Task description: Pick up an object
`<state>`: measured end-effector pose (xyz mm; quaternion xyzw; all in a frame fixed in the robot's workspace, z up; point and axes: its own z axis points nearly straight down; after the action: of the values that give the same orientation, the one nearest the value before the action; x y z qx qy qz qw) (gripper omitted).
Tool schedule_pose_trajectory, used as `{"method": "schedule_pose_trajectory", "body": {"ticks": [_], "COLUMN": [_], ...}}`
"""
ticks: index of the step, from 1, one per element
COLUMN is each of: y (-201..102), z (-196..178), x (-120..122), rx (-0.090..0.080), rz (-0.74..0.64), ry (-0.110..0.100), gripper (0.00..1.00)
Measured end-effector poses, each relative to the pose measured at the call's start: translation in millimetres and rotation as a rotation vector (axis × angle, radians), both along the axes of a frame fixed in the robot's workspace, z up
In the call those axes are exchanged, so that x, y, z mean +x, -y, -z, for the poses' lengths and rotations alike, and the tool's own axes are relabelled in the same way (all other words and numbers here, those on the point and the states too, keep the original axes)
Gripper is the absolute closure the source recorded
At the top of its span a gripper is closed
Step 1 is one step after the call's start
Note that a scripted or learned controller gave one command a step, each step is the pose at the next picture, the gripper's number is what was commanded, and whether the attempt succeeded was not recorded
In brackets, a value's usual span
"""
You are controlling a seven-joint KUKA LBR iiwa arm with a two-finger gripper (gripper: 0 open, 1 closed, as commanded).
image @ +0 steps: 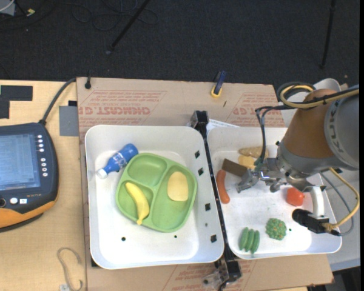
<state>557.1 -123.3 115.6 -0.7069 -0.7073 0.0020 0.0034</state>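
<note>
My gripper (259,182) hangs over the middle of the right bin (318,244), open, with only the white bin floor showing between its fingers. A brown block (233,167) and a pale yellow piece (250,153) lie just left and behind it. An orange-red sausage-shaped item (222,187) lies along the bin's left wall. A red tomato (295,196) sits right of the gripper, partly under the arm. A green broccoli (276,228) and green pea pods (250,239) rest near the bin's front.
The left bin (103,235) holds a green divided plate (147,170) with a banana (137,201) and a yellow piece (178,187), plus a blue bottle (117,159). A black divider (207,193) separates the bins. A tablet (15,165) lies far left.
</note>
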Motion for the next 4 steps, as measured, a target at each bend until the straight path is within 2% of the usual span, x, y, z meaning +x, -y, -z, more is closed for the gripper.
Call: {"method": "schedule_pose_trajectory", "body": {"ticks": [1, 2, 4], "y": [-3, -1, -12], "z": [30, 18, -94], "x": [0, -1, 5], "rx": [0.0, 0.0, -0.002], "rz": [0.001, 0.007, 0.0], "ry": [0.002, 0.002, 0.01], "gripper": [0.0, 1.0, 1.0]}}
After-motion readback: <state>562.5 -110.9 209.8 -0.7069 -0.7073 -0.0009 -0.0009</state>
